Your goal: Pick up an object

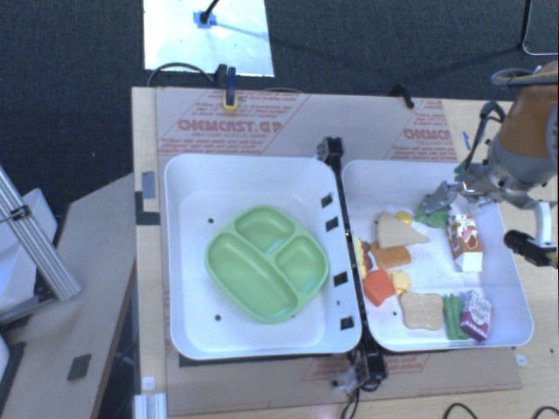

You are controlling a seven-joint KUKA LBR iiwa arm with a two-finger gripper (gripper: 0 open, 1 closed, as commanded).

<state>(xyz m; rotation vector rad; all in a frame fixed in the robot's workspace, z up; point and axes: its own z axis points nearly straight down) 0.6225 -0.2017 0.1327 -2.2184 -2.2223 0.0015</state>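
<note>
The gripper [456, 192] hangs over the far right part of the right bin [515, 321]. Its tips are too small and blurry here, so I cannot tell how it is set or if it has anything in it. Just left of it, almost touching, sits a little green and grey thing [432, 206]. I cannot tell if the two really touch.

Right below the gripper lies a red and white packet [464, 241]. A bit further left and down is a pale yellow wedge [395, 230], with a small yellow piece [403, 217] at its top edge. Under the wedge lies an orange sausage shape [390, 256]. Lower still there is a red block [377, 287] beside a small yellow bit [401, 280].

Far below the gripper, near the front wall of the bin, lies a slice of toast [423, 311]. Beside it are a green bundle [453, 316] and a purple packet [477, 314], touching each other.

Far to the left of the gripper is the left bin [192, 182]. In it rests a green plate [266, 263] with three parts.

Behind the gripper, to the right, the arm [528, 129] goes up with its orange band.
</note>
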